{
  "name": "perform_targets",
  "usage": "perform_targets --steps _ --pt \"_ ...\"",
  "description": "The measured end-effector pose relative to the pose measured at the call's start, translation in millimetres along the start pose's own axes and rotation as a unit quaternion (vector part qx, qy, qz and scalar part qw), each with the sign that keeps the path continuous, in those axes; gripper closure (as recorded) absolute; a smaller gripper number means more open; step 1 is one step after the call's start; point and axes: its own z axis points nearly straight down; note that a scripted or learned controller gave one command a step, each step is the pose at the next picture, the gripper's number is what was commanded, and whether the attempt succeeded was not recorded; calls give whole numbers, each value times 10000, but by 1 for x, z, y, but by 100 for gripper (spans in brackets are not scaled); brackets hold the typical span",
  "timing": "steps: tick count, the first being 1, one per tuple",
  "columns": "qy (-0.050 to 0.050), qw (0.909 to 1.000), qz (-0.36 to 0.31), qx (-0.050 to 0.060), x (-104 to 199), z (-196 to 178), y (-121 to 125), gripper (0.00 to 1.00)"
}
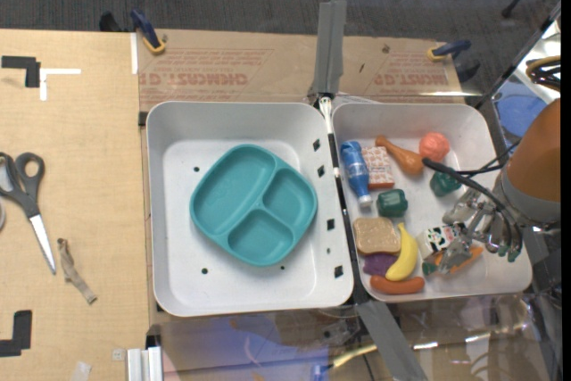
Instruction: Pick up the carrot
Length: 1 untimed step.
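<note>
My gripper hangs low in the right bin, near the desk's right edge, directly over the carrot by the bin's front wall. I cannot tell its grasp state. A banana lies just beside.

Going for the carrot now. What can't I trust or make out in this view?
- Gripper: finger state unreadable; its own metal parts and cables clutter it.
- Carrot: small, partly covered by the gripper; contact can't be judged.
- Black-and-white toy: partly covered by the gripper, too small to identify.
- Arm: cut off by the right edge.
</note>
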Motion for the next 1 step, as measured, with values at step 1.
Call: perform_targets --steps 1 --pt "14 9988 492 0 27 25 58 0"
